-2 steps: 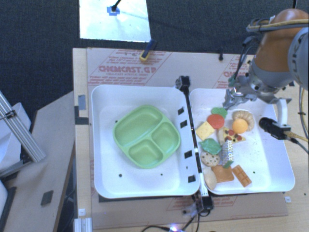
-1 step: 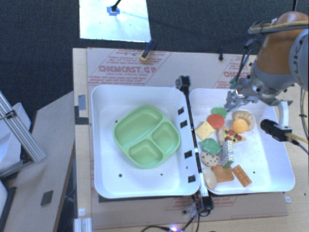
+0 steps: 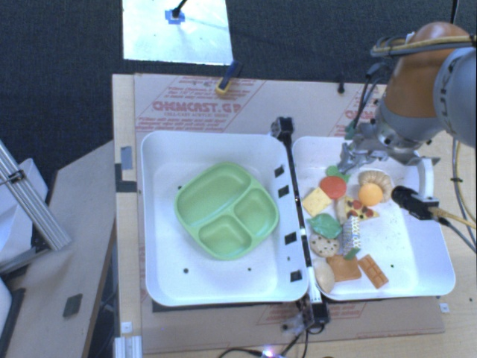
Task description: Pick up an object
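Look at the right bin [image 3: 436, 274]: your arm [image 3: 428, 73] reaches in over its far edge, and the claw [image 3: 356, 157] hangs low above the far-left part of that bin. You cannot tell from this angle how wide the claw stands, and nothing shows between its tips.

The toy food lies heaped along the left side of the right bin. Just below the claw and nearest to it sits the red tomato [image 3: 334, 186], apart from the claw as far as you can see. Beside the tomato, toward the bin's middle, are the orange ball [image 3: 370, 194] and a pale bread roll [image 3: 375, 177]. A yellow cheese wedge [image 3: 317, 201] lies on the tomato's other side, by the bin's left wall. Farther from the claw you have a green leaf piece [image 3: 326, 225], a cookie [image 3: 323, 245] and an orange block [image 3: 373, 271] near the bin's front.

In the left bin [image 3: 160, 274], well apart from the claw, rests a green divided plate [image 3: 226, 209].
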Action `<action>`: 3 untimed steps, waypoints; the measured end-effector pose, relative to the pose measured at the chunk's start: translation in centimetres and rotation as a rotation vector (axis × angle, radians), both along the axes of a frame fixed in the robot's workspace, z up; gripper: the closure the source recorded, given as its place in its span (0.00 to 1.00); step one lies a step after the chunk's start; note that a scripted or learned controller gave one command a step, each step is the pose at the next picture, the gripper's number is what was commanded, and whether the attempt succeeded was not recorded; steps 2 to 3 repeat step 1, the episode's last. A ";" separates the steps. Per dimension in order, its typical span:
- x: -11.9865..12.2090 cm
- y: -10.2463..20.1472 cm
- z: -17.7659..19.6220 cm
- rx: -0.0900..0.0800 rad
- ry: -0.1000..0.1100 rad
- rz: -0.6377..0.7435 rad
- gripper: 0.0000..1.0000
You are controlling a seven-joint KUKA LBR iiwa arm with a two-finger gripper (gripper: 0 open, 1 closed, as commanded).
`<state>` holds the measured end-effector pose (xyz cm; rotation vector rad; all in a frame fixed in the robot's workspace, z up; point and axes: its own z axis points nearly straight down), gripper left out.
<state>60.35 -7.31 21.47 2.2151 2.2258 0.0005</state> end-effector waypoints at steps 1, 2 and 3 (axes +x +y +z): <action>0.0 0.6 0.6 0.001 -0.001 0.001 1.00; 0.0 0.6 0.6 0.001 -0.001 0.001 1.00; 0.0 0.6 0.6 0.001 -0.001 0.001 1.00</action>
